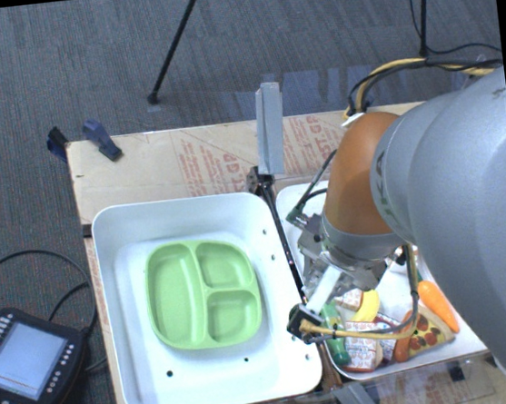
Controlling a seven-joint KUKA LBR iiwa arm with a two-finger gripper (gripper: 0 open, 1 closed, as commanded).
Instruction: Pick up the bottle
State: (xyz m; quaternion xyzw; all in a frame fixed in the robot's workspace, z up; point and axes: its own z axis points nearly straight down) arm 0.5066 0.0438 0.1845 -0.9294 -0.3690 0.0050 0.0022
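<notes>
The arm reaches down into the right bin [471, 340] and covers most of it. My gripper [340, 297] hangs low over the bin's left half, above a pile of small items. Just in front of it, near the bin's front left corner, lies what looks like a small green bottle [338, 352], partly hidden by a yellow cable. I cannot see anything held in the gripper.
Beside the bottle lie a red and white labelled packet [364, 355], a yellow piece [367, 302], a pizza-slice toy [426, 332] and an orange carrot [439, 305]. The left bin [118, 259] holds a green divided plate [204, 293]. A narrow wall separates the bins.
</notes>
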